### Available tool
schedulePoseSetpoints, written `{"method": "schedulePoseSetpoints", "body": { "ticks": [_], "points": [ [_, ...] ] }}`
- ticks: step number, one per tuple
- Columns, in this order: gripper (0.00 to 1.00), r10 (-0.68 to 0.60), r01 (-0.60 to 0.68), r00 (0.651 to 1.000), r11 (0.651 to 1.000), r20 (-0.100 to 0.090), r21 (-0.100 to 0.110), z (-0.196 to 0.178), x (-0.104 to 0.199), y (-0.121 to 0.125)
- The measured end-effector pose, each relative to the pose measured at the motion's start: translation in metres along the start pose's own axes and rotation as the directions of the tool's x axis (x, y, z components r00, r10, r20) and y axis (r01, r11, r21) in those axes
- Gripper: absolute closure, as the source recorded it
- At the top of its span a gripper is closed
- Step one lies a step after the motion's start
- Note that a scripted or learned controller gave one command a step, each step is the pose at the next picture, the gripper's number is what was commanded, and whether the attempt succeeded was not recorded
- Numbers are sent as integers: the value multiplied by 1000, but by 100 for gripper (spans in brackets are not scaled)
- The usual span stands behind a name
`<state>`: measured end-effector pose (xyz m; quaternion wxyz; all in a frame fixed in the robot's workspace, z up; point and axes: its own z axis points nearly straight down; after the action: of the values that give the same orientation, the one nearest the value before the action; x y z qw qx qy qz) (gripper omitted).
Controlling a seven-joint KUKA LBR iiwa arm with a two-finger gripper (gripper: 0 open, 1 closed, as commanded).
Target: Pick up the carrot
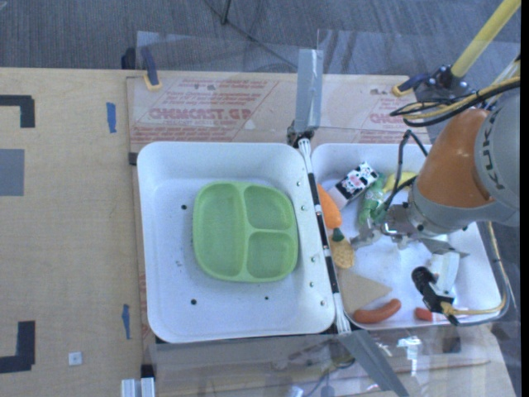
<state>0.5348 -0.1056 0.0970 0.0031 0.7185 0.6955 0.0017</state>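
Observation:
The orange carrot (pixel 329 208) with a green stub at its lower end lies in the right bin (pixel 483 284), tight against that bin's left wall. My gripper (pixel 369 232) hangs low over the right bin's middle, a short way right of the carrot and below it in the view. It does not touch the carrot. The grey arm with its orange band (pixel 450 168) covers the bin's right part.
A green divided plate (pixel 245 231) lies in the left bin (pixel 161 180). Around the gripper lie a black-and-white cow toy (pixel 357 180), a green vegetable (pixel 371 206), a yellow round piece (pixel 343 257), a tan wedge (pixel 368 289) and a red sausage (pixel 376 311).

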Motion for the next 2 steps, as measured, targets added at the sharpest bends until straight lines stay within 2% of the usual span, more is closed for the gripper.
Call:
{"method": "schedulePoseSetpoints", "body": {
  "ticks": [1,2],
  "points": [
    [0,147,-147,989,989,0,-8,7,8,-52],
    [0,334,-334,942,942,-1,-2,7,8,-31]
  ]
}}
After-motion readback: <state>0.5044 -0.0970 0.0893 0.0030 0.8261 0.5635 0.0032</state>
